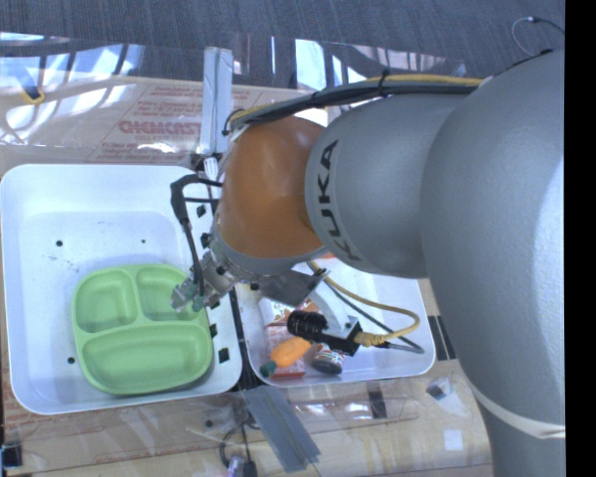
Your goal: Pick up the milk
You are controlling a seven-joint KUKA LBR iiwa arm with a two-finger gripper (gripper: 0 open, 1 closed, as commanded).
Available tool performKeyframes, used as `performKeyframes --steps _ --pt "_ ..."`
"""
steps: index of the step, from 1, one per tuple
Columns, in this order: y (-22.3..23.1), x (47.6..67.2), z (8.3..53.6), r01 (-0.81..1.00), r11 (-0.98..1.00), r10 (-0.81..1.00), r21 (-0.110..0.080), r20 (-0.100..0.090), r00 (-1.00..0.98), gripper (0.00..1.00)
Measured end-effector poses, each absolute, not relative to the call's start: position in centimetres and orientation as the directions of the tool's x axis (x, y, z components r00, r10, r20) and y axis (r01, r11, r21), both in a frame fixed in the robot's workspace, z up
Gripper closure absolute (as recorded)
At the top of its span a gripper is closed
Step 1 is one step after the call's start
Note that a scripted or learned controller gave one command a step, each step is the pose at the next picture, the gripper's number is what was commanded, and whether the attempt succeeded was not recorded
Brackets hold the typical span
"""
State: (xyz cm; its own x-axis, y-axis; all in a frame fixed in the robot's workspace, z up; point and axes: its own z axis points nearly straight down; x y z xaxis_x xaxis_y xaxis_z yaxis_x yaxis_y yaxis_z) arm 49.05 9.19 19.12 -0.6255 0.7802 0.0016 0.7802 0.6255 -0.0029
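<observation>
Cam view, top-down at a slant: arm (417, 157) comes in from the right and covers most of the right bin (417, 351); grey links w/ orange band (263, 192) just above the wrist. Gripper (193, 297) is low over the left bin (40, 227), tip at the right edge of the green tray (129, 351), over its upper-right compartment. Fingers are too small and blurred against the tray, so can't tell if they're spread or pressed together, and can't see anything pinched between them. Green tray is a 3-compartment plate, lying flat in the lower part of the left bin, extending left of and below the fingertips. Milk: can't positively ID it. The visible items sit well to the right of the fingers, across the divider between bins, in the lower strip of the right bin under the wrist: an orange piece (290, 350), a red piece (289, 369) just below it, a dark roundish item (327, 362) beside those. A black fitting (318, 328) w/ a yellow cable (392, 326) hangs off the arm just above them. Rest of the right bin is hidden by the arm, so milk may be under there, can't tell. Clear plastic sheeting (129, 97) lies beyond the bins, above the fingers in the view.
</observation>
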Motion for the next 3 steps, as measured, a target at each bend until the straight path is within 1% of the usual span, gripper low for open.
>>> performKeyframes --steps 1,2,3 --pt "19.6 48.5 16.9 0.577 0.817 0.577 -0.001 0.001 -0.817 1.0" --pt "21.7 47.7 18.8 0.374 0.927 0.374 0.0 -0.001 -0.927 1.0" --pt "21.8 48.1 24.6 0.797 0.603 0.797 -0.001 0.0 -0.603 1.0"
